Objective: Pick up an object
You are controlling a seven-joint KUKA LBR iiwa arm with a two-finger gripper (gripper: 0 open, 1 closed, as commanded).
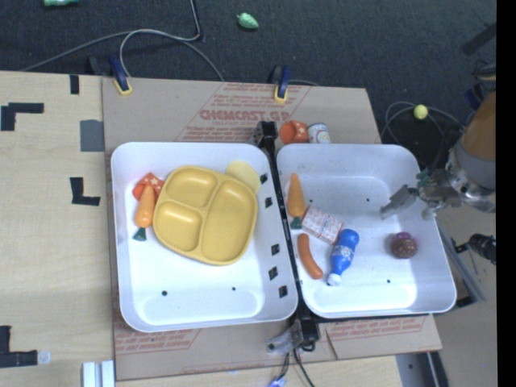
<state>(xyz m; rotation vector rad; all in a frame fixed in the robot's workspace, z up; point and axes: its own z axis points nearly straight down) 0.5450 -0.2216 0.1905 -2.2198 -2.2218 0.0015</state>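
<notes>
The gripper (405,197) hangs over the right bin's (367,156) right edge, fingers spread apart, holding nothing. A dark red ball (403,245) lies just below it.

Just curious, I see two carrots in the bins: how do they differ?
The carrot in the left bin lies against the yellow divided plate, beside a red toy; the carrot in the right bin lies along the dividing wall, above a pink box. The left one's green tip points to the view's bottom; the right one's pointed end points up. Both are orange toys.
</notes>
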